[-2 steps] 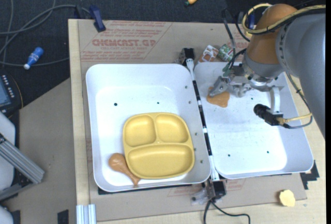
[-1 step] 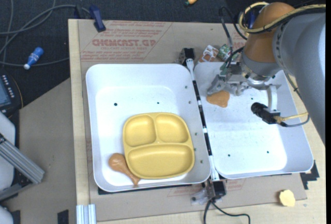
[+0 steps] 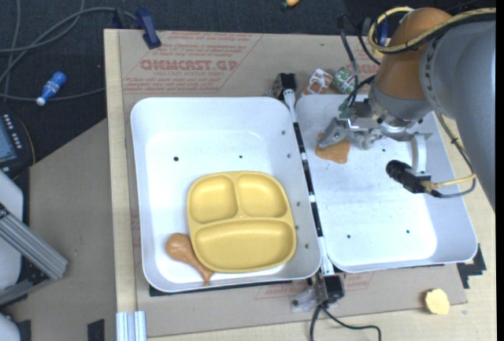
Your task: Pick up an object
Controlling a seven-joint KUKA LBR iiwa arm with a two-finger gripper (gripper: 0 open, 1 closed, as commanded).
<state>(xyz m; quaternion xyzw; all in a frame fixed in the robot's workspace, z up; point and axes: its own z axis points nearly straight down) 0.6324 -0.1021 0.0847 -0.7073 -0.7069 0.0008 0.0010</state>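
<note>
Gripper (image 3: pixel 340 135) in the right bin (image 3: pixel 394 241), touching an orange piece (image 3: pixel 335 151); its grip I cannot tell

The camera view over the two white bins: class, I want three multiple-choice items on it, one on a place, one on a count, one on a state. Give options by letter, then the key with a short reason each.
1. Where does the yellow plate lie?
A. in the left bin
B. in the right bin
C. on the floor

2. How many compartments does the plate have?
A. two
B. three
C. five

3. How does the gripper stand to the orange piece in the right bin?
A. it is low over the piece, near the bin's top left corner
B. it is high over the left bin
C. it is parked outside both bins

Key: 1 A, the plate sits in the left bin's lower half. 2 B, two small sections above one wide one. 3 A, the gripper is just above the orange piece.
</note>
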